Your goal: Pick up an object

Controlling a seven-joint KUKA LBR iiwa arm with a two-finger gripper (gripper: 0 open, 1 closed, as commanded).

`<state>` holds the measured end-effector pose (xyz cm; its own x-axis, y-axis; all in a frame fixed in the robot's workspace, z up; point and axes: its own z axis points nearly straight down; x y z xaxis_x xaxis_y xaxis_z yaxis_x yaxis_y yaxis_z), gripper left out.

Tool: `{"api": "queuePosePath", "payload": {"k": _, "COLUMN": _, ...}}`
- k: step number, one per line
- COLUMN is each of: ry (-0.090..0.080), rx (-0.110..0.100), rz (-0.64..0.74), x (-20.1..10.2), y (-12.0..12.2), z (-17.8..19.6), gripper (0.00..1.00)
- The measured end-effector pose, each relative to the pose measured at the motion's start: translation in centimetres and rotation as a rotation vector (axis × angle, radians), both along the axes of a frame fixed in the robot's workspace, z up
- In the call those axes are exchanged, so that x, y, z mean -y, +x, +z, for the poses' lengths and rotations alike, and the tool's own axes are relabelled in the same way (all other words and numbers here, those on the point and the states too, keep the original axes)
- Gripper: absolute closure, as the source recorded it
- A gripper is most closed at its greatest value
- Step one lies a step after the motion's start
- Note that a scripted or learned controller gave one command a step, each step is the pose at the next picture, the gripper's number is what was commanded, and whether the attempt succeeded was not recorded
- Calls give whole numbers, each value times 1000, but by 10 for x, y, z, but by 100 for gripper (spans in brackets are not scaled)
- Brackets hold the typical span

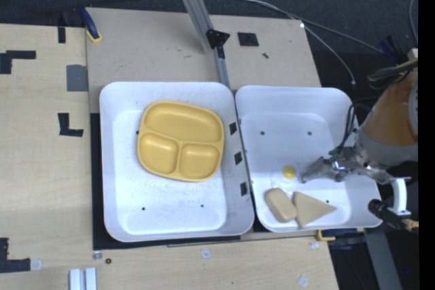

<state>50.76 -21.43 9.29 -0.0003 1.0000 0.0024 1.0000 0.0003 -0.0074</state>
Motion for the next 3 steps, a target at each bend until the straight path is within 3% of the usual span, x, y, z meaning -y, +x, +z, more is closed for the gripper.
{"api": "queuePosePath", "payload": {"k": 1, "ry": -1, "rx": 3, "rz": 1, "x": 0, "y": 1, "z": 13, "gripper": 100}}
{"api": "queuePosePath", "payload": {"k": 3, "ry": -5, "rx": 11, "rz": 0, "x": 9, "y": 0, "z": 112, "gripper": 100}}
